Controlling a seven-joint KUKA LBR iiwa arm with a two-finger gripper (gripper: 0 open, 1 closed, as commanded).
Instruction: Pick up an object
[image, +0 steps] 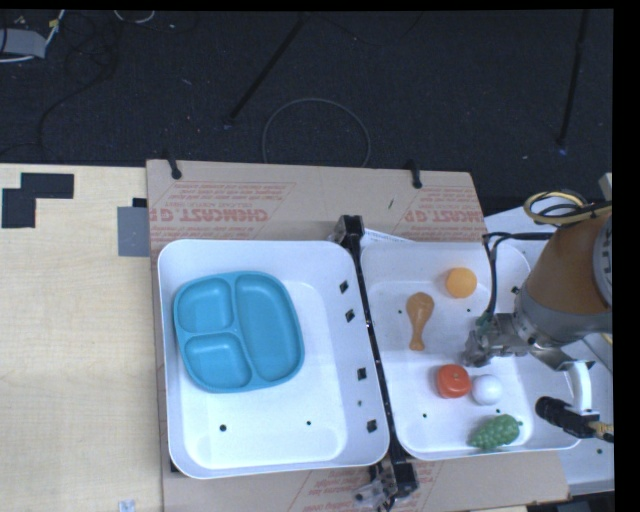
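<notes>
The right bin (400, 420) holds several small things. An orange ball (461, 282) lies near its back, and a tan drumstick-shaped piece (418, 318) rests left of centre. A red round piece (453, 381) sits beside a white ball (487, 389). A green knobbly piece (496, 432) is at the front edge. My gripper (480, 347) hangs low over the bin's right side, just behind the red piece and the white ball. Nothing shows between its tips.
The left bin (320, 420) carries a blue divided tray (238, 330). A black clip rail (362, 330) runs between the bins. The orange-banded arm (570, 275) covers the right bin's right wall, with cables looping behind it.
</notes>
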